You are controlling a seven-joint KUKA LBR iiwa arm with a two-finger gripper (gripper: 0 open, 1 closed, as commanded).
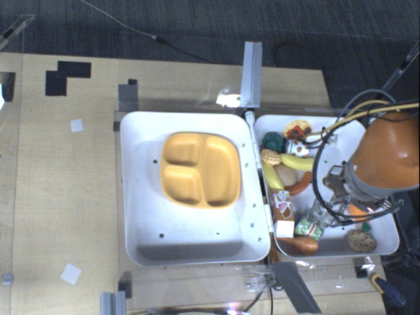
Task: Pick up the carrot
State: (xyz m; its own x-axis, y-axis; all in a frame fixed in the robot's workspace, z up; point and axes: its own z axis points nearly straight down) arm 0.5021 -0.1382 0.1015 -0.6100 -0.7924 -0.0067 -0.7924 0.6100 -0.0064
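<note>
The arm (pixel 387 156), grey with a broad orange band, reaches over the right bin (pixel 391 241) and covers much of its right half. Its hand (pixel 341 210) hangs low inside that bin among dark cables, and whether the hand is apart or together cannot be told from this angle.

The carrot appears as a small orange sliver (pixel 357 209) just right of the hand, tucked under the arm's wrist; most of it is hidden, so contact with the hand cannot be judged.

Taking the right bin as the landmark: at its far left corner sits a dark green vegetable (pixel 272 140), with a corn cob (pixel 270 156) just nearer and a banana (pixel 296 161) lying across the middle beside it. A reddish sausage (pixel 299 187) lies slantwise near the bin's centre. Along its near wall lie a white block (pixel 285 228), a green-and-white packet (pixel 307 228), another sausage (pixel 303 244) and, toward the near right corner, a round brown cookie (pixel 361 241).

Touching the right bin's left wall is the left bin (pixel 141 241), which holds a yellow divided tray (pixel 200 169). Both bins rest on the pale wooden counter (pixel 59 195).
</note>
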